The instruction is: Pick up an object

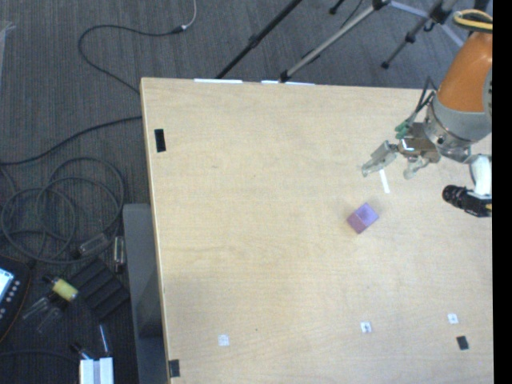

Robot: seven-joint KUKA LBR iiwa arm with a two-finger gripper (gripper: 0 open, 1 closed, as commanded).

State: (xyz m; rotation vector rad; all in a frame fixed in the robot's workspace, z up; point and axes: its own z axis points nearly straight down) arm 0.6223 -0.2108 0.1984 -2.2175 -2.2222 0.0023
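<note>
From my remote station, I see the grey arm with its orange band reaching in over the right edge of the pale wooden tabletop, most of its body cut off by the frame. Its two-finger metal gripper hangs with the fingers spread apart and nothing between them, pointing down and to the left. A thin white sliver lies just below the fingertips; I cannot make out what it is. The small lilac foam cube sits on the bare wood near the right edge, about midway between the far and near edges, below the gripper and apart from it. A black knob-like part beside the wrist is partly cropped and too blurred for me to identify. Small black tabs and white markers dot the board near its left edge and near edge. On the grey carpet to the left, coiled black cables trail out of view.
</note>
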